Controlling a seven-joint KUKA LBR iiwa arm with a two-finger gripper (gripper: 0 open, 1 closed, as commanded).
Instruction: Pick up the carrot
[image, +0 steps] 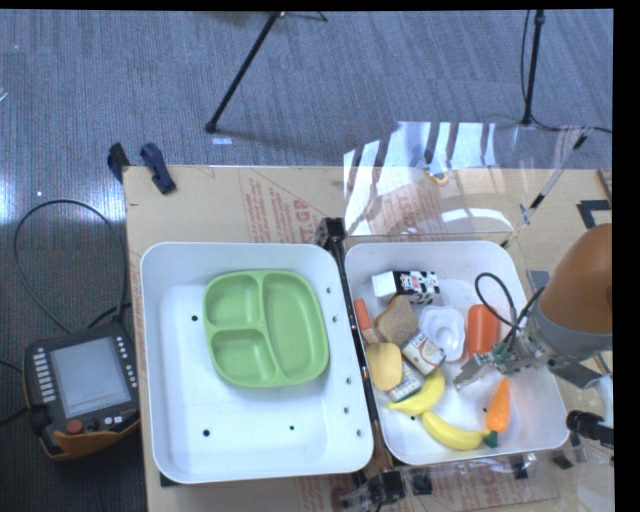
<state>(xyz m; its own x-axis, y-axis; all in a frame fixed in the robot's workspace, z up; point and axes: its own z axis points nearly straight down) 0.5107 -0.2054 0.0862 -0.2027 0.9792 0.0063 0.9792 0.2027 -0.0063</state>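
- My fingers (497, 362) are down in the right bin (520, 262), near its front right part, sticking out from my wrist toward the left.
- How wide they're open, honestly I can't tell from this angle; it's a small jumble of metal and cable there, and I can't see anything sitting between them.
- The carrot (498, 405) is right below my fingers, toward the front of the bin. It's standing roughly lengthwise front-to-back, green stub at the front end. Its top end looks super close to my fingers, maybe touching, can't say for sure.
- Just past my fingers on the far side there's an orange-red cylinder thing (482, 329), with a black cable looping over it.
- Left of my fingers: a white cup-ish item (444, 328), a small carton (425, 352), then a slice of bread (397, 318) and a yellowish potato-looking lump (384, 365).
- Front-left of my fingers are two bananas, the upper banana (420, 394) and the lower banana (453, 431), the lower one ending just beside the carrot's green stub.
- Way off to the left, the left bin (170, 290) holds a green divided plate (266, 327).
- Both bins sit on the bench (250, 200).
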